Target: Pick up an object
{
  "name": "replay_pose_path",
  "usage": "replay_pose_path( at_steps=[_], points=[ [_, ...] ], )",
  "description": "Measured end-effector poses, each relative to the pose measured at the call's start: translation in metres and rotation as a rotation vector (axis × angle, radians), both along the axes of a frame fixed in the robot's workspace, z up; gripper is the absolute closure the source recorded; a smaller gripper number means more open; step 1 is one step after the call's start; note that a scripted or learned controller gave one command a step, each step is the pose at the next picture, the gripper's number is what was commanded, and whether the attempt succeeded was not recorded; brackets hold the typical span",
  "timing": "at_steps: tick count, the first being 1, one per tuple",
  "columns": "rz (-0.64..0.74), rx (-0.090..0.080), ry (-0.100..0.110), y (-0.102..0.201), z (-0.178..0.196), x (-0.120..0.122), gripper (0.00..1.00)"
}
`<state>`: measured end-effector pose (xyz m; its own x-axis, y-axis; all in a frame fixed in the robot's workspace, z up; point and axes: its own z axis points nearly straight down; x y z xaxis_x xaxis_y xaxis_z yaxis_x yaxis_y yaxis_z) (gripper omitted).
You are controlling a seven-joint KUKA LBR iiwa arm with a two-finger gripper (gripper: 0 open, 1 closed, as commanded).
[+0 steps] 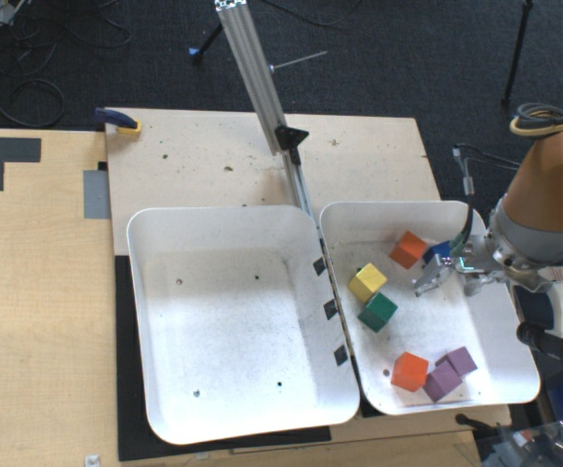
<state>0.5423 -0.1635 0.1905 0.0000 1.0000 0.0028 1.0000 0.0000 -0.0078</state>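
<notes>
The right bin (398, 214) holds several blocks: an orange one (407, 250) near the back, a yellow one (367, 282), a green one (377, 311) just in front of it, another orange one (409, 371) at the front, and two purple ones (442, 380) (461, 361) beside it. A blue block (441, 254) shows partly behind the gripper. My gripper (433, 277) hangs low over the right bin's middle right, just right of the yellow block and in front of the orange one. Nothing is visible between its fingers.
The left bin (164, 224) lies beside the right one, with a slanted aluminium rail (262, 86) rising behind the divide. A blue-and-yellow clamp (118, 121) sits at the bench's back left corner. The arm's orange band (545, 188) looms over the right rim.
</notes>
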Motion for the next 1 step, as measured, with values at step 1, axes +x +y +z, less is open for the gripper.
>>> replay_pose_path(
  at_steps=[1],
  points=[
    [-0.002, -0.001, -0.005, -0.001, 0.0021, 0.0008, 0.0]
  ],
)
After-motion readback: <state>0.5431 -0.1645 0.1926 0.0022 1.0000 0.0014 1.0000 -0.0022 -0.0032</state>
